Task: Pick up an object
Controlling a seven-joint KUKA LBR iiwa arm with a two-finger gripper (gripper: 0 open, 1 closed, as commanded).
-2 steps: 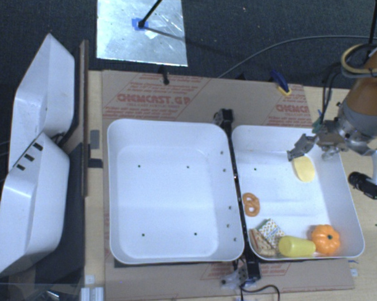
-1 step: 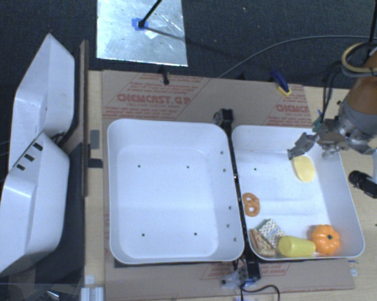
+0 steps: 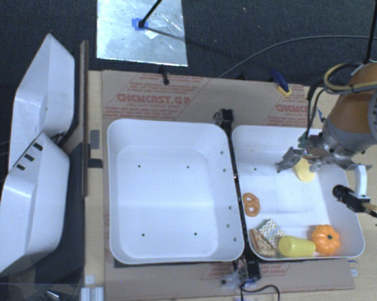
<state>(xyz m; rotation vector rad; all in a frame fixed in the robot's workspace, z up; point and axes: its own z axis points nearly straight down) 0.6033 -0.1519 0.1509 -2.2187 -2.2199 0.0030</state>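
Hovering over the upper part of the right bin (image 3: 353, 211), the tool (image 3: 301, 162) sits right at a pale yellow object (image 3: 305, 172), which shows just below and beside its dark fingers. Whether those fingers are spread or closed I cannot tell, since the wrist and the object overlap from this slanted angle; nor can I tell if the object is pinched between them or merely lying under them on the bin floor. So the pick is, at best, at the reach-and-grasp stage: the arm has a candidate under it, but nothing is seen clearly lifted.

The other 4 candidates lie well apart from the tool, along the near edge of the same bin: a pretzel (image 3: 251, 204) by the divider, a patterned packet (image 3: 267, 235) below it, a yellow lemon-like piece (image 3: 296, 246) touching or just beside that, and a small orange pumpkin (image 3: 325, 238) at the right. The left bin (image 3: 124, 138) on the worktop (image 3: 178, 94) holds nothing to pick.

What is left, by my judgement, is a confirmed closure on the pale object and a lift clear of the bin.
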